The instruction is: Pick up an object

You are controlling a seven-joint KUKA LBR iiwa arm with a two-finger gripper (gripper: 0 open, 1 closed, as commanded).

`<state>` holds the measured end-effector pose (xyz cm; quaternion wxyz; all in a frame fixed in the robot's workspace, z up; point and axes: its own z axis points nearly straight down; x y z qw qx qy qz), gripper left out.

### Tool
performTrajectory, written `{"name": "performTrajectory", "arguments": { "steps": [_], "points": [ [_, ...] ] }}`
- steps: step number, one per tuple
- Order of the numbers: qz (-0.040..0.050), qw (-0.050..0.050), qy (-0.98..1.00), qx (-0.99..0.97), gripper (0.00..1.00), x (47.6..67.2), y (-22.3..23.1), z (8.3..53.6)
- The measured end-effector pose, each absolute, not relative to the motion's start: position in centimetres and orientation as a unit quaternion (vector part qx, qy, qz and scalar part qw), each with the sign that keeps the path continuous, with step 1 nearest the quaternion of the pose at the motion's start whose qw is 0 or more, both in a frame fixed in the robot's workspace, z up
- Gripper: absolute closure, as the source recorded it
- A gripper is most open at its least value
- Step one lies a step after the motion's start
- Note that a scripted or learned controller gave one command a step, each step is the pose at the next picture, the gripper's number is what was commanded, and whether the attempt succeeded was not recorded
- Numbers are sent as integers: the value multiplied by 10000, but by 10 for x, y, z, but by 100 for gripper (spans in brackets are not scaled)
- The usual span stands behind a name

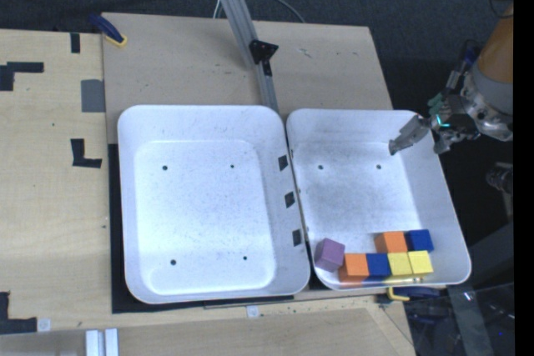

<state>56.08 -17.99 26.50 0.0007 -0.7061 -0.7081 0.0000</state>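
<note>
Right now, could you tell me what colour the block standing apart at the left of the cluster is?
Purple; the block shows best in the camera view.

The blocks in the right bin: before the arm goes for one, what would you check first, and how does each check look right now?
1. Blocks lie within the right bin: ok. All sit along its near edge.
2. A block stands apart for an easy grab: ok. The purple block sits slightly apart, at the left end.
3. The rest have room around them: not ok. The orange, blue and yellow blocks are packed together.
4. Gripper is above a block: not ok. It is near the bin's far right rim, away from the cluster.
5. Fingers ready to grasp: cannot tell.
</note>
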Motion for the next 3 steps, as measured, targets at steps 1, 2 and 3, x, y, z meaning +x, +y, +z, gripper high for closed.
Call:
{"name": "performTrajectory", "arguments": {
  "steps": [1,2,3],
  "points": [
    [-6,11,-7091,-7051,100,561,-178,275],
    [26,26,-7078,-7064,100,608,-197,124],
    [0,16,-7095,-7047,100,652,-152,89]
  ]
}}
